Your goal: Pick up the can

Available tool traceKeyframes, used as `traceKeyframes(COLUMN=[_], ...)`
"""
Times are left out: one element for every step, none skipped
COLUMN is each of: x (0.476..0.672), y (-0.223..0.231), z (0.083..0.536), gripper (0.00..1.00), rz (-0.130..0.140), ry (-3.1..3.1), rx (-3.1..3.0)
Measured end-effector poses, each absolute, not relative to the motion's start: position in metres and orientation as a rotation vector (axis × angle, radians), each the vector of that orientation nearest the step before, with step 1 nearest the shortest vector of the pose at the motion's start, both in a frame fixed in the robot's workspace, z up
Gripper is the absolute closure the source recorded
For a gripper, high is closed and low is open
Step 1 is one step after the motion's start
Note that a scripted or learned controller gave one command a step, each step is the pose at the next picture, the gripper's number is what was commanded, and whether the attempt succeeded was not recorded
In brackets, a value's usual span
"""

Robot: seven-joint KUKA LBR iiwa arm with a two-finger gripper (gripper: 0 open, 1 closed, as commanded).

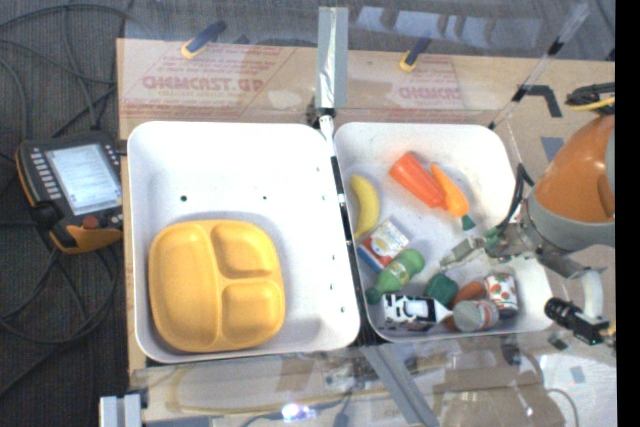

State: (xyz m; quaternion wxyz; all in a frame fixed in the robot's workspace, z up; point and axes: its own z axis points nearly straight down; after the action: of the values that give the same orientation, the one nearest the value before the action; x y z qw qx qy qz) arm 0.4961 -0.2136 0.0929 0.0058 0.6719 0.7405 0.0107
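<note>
The can lies on its side in the near right corner of the right bin, white with red markings, close against the bin's right wall. It sits in a tight cluster: a grey-capped container touches it on the near left, a dark green cap lies just beside that, and a black-and-white box rests along the near wall. Farther left are a green bottle, a small carton and a banana; two orange carrots lie toward the far side. The left bin holds a yellow divided tray.

The gripper hangs over the right bin, just on the far side of the can, with the arm and its orange band reaching in from the right. The fingers are thin and blurred against the clutter, so I cannot tell how far apart they stand, and nothing can be seen held between them.

The risks come from crowding. The can is round and on its side, so fingers closing across the curve could squeeze it out and send it rolling. The touching container may get caught instead or along with it. The nearby wall leaves little room for a finger on that side, and a descent slightly off could strike the rim or push the can deeper into the corner.
</note>
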Motion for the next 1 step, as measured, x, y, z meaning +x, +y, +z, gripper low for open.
traceKeyframes(x=[0.4963], y=[-0.2134], z=[0.0929], gripper=[0.00], rz=[0.035], ry=[2.299], rx=[2.123])
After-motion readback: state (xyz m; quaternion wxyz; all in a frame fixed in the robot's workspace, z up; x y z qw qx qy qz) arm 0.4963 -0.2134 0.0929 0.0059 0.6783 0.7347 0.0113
